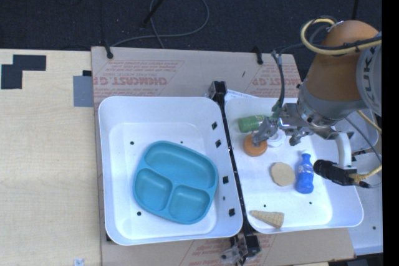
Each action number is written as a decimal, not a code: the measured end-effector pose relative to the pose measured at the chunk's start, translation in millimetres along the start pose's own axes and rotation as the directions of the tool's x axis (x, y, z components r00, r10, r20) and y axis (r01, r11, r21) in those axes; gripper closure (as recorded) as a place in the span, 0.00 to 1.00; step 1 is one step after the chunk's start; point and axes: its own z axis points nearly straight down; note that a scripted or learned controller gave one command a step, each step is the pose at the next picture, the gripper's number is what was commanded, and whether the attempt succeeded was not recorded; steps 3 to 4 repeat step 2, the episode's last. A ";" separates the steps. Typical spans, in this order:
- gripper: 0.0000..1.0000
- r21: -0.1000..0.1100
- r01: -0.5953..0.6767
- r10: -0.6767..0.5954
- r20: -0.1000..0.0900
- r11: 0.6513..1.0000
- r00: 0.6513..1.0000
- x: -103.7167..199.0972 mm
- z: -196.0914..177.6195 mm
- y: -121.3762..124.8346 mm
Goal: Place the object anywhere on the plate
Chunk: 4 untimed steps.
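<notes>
Listing bench contents:
Plate: blue, three compartments, in left bin.
Gripper: over right bin, far-left part; finger state cannot be told, wrist hides much.
Orange round object: just below gripper, partly covered.
Green object: beside gripper, right end hidden.
Blue bottle, tan disc, cone: nearer, apart.

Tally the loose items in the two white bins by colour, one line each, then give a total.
Blue: 2, the divided plate in the left bin and the small bottle in the right bin
Green: 1, the green item
Orange: 1, the round orange piece beneath the gripper
Tan: 2, the oval piece and the cone-shaped wedge
Total: 6
</notes>
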 end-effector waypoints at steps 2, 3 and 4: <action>0.00 0.001 -0.001 0.001 0.000 1.000 1.000 -4.6 110.4 -1.2; 0.00 0.001 -0.001 0.001 0.000 1.000 1.000 -4.6 110.4 -1.2; 0.00 0.001 -0.001 0.001 0.000 1.000 1.000 -4.6 110.4 -1.2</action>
